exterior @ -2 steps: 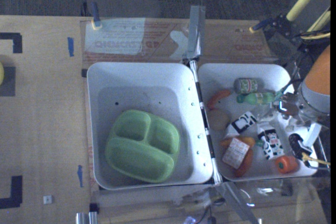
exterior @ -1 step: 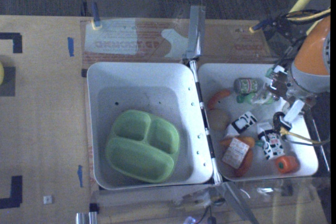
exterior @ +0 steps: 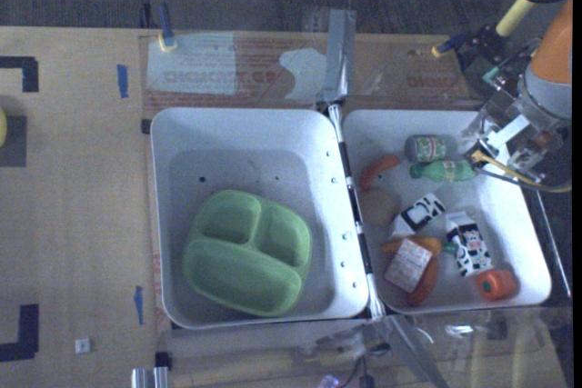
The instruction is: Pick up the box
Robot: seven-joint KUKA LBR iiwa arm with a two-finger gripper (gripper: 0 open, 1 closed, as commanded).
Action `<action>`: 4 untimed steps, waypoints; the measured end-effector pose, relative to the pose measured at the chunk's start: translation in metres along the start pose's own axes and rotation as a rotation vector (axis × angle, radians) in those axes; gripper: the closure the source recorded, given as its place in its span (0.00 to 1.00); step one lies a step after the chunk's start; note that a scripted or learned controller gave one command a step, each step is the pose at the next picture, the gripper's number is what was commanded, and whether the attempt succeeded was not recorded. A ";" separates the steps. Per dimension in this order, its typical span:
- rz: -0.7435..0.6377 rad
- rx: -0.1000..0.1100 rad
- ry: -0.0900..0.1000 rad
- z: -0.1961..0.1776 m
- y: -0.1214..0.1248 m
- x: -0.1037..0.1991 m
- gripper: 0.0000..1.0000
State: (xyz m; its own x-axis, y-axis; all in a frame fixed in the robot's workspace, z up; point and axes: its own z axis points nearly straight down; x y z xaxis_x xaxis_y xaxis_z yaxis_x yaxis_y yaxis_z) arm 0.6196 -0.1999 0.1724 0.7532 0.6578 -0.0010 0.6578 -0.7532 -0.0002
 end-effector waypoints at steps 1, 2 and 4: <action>0.356 0.001 0.000 -0.018 0.020 -0.005 0.00; 0.511 0.001 0.001 -0.001 0.039 0.013 0.00; 0.419 0.007 0.002 0.055 -0.017 -0.051 1.00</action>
State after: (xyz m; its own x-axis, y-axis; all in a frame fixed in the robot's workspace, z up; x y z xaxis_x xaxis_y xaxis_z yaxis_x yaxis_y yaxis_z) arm 0.5700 -0.2201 0.1171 0.9558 0.2941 -0.0004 0.2941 -0.9557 -0.0075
